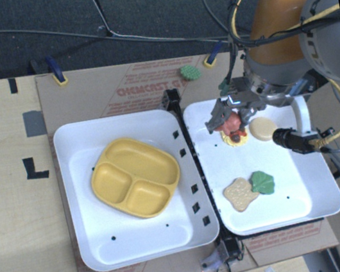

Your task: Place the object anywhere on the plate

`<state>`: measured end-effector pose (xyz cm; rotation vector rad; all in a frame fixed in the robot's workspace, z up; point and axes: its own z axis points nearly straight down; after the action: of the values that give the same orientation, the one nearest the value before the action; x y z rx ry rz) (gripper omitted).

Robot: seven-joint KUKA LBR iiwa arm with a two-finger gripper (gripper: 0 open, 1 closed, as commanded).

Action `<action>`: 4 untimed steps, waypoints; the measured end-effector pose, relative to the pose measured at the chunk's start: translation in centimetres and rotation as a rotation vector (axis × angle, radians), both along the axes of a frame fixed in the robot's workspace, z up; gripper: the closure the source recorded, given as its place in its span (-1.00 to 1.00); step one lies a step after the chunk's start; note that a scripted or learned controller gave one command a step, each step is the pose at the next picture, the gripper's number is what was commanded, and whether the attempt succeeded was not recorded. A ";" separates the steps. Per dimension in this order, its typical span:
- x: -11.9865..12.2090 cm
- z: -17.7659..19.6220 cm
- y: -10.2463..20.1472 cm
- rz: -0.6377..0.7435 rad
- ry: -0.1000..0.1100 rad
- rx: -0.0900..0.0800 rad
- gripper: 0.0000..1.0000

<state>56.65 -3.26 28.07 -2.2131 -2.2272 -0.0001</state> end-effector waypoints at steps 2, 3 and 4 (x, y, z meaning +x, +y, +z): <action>-0.4 -2.5 10.7 0.000 0.003 -0.001 1.00; -0.4 -2.8 16.6 0.001 0.001 -0.001 1.00; -1.1 -3.9 21.1 -0.001 0.003 -0.002 1.00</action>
<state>55.56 17.85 24.21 -2.2134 -2.2262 0.0046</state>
